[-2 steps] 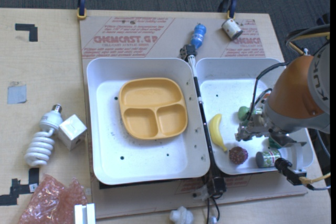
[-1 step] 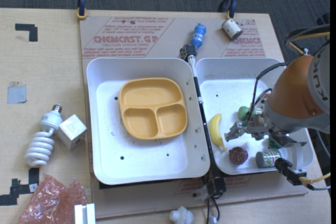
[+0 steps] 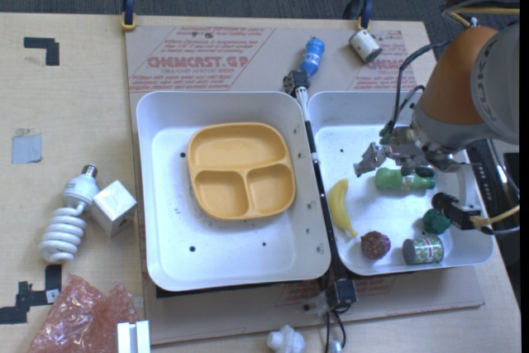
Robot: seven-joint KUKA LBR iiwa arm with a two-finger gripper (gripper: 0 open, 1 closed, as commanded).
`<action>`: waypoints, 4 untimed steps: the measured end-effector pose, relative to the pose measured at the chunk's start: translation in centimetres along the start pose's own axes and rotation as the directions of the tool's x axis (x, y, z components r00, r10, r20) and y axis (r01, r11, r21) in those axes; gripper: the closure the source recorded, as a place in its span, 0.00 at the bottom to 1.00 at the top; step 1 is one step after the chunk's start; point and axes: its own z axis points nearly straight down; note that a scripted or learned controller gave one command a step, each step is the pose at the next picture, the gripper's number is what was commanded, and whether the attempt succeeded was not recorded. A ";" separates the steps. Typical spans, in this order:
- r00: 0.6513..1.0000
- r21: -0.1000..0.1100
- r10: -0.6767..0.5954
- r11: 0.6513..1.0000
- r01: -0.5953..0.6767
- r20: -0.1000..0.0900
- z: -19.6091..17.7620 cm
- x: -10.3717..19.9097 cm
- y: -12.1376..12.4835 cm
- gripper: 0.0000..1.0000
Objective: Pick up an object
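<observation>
While the arm reaches in low, the hand (image 3: 388, 157) sits at the green bottle (image 3: 402, 179) in the right bin (image 3: 324, 107).

Whether the hand is open or closed cannot be told; the wrist covers part of it, and nothing is plainly gripped. The green bottle lies on its side, touching or just under the hand, probably the chosen target. Near the bottle lie a banana (image 3: 340, 207), a dark red ball (image 3: 375, 244), a small can (image 3: 424, 250) and a dark green object (image 3: 436, 220) that is hard to identify. Well away from the bottle, a yellow divided tray (image 3: 241, 169) rests in the left bin (image 3: 157, 202).
</observation>
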 end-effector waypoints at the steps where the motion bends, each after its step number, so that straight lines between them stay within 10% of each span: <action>1: 1.000 0.001 0.003 1.000 -0.003 -0.001 3.8 1.3 -6.3 0.00; 2: 1.000 -0.001 0.001 1.000 -0.001 0.000 -6.2 2.5 -8.9 0.00; 3: 1.000 -0.001 0.000 1.000 0.000 0.000 3.8 2.1 -1.1 0.00; 4: 1.000 0.001 0.003 1.000 -0.003 -0.001 3.8 0.7 -9.0 0.00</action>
